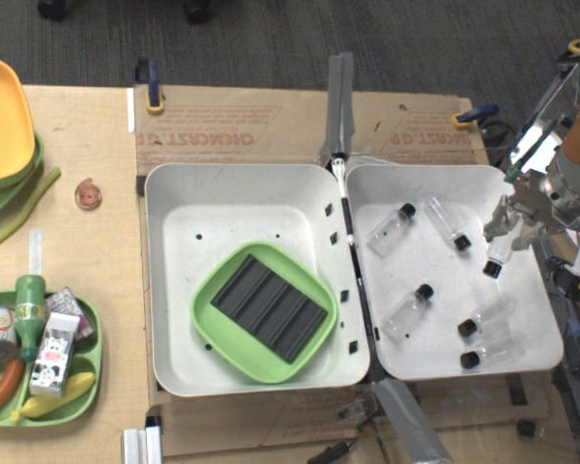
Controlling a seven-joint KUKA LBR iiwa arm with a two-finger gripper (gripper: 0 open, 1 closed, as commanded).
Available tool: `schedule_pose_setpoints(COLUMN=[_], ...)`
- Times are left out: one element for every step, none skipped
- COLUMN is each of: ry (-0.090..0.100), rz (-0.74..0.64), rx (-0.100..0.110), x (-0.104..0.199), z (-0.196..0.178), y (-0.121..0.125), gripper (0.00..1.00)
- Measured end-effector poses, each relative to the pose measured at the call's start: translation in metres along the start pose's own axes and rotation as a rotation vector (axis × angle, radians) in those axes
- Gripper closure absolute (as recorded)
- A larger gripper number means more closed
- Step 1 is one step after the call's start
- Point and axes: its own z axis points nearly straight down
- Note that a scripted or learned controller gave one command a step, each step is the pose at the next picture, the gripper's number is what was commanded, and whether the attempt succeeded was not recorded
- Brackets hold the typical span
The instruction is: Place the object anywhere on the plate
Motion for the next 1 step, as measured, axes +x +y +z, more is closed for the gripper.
schedule_pose_setpoints(ry=[0.0], rz=[0.001], rx=[0.0], x=[-0.0001], z=[-0.0001], y=[0.0001], gripper=[0.0])
